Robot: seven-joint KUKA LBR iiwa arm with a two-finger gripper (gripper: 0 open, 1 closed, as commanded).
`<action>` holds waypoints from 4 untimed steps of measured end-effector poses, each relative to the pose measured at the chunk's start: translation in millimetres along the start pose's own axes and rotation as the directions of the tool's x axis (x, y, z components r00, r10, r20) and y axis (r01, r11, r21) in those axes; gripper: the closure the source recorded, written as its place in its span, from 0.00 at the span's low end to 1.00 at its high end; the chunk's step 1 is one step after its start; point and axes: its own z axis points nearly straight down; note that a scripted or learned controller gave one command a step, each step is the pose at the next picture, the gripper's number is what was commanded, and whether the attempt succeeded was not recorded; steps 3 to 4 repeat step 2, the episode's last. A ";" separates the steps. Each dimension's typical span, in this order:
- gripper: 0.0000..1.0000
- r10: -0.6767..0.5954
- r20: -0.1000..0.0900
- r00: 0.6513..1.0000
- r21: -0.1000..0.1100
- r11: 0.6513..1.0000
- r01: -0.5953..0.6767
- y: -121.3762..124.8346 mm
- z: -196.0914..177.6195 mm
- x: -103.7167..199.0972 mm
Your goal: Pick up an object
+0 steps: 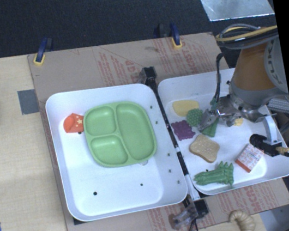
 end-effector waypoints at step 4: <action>1.00 -0.009 0.000 1.000 -0.020 1.000 0.009 25.3 -139.0 91.8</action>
